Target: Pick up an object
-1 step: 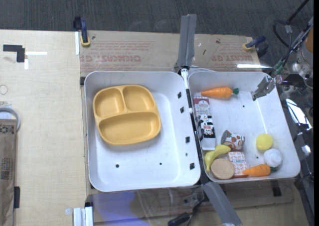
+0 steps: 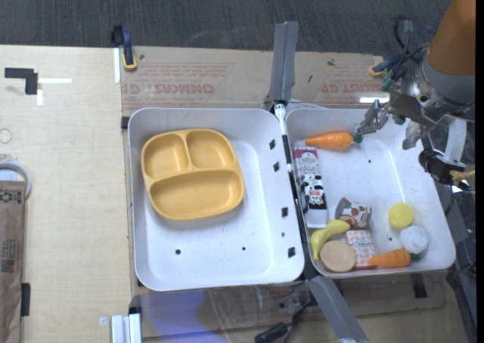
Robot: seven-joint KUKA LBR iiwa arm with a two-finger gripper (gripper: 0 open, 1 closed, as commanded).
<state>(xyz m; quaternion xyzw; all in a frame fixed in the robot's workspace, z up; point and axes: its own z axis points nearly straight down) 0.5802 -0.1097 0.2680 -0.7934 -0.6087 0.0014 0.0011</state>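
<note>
1. Carrot [image 2: 330, 140] lies at the right bin's [image 2: 378, 183] twelve o'clock end, tip pointing toward three o'clock, leafy green end near the gripper.
2. Gripper [image 2: 393, 118] hangs over the bin's one o'clock corner, just beside the carrot's green end; nothing sits between its fingers, and I cannot tell if they are spread or pressed together.
3. Arm [image 2: 454, 39], grey with an orange band, comes in from three o'clock.
4. A milk carton [image 2: 311, 186] lies along the bin's nine o'clock wall, below the carrot.
5. At the bin's six o'clock end sit a banana [image 2: 327, 236], a round cookie [image 2: 338, 256], a small packet [image 2: 361, 247], a second carrot [image 2: 389, 259], and a wrapped snack [image 2: 353, 214].
6. A lemon [image 2: 401, 215] and a white ball [image 2: 414, 239] rest at about four o'clock, just beside each other.
7. Left bin [image 2: 212, 258] holds a yellow tray [image 2: 193, 174] toward its ten o'clock part.
</note>
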